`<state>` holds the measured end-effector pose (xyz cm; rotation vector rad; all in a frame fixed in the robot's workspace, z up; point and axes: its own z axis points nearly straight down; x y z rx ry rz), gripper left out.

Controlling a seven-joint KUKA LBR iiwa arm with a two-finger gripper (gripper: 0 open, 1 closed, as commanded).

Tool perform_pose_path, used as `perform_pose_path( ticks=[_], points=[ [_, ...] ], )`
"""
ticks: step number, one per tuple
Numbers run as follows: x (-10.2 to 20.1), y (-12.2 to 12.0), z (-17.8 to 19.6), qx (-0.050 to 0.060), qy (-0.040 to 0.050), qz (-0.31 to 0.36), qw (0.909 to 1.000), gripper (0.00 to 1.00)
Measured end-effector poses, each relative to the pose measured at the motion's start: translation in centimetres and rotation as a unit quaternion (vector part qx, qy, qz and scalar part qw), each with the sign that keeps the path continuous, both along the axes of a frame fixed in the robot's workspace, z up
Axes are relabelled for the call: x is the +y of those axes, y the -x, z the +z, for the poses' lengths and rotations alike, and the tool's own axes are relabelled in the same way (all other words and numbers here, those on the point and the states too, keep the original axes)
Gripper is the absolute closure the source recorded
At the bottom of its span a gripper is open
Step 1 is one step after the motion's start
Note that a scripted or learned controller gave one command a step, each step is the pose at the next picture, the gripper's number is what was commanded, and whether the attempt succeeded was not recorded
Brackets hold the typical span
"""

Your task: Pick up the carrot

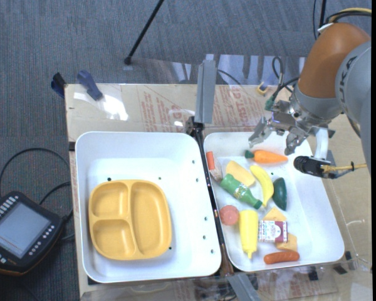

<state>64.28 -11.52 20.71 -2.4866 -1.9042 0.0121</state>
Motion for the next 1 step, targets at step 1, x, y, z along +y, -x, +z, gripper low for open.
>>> perform_pose_path(
  ticks=[1],
  points=[
    [-4.71, -0.02, -2.83, -0.002, 0.0006, 0.033, 0.9995, 0.00]
  ],
)
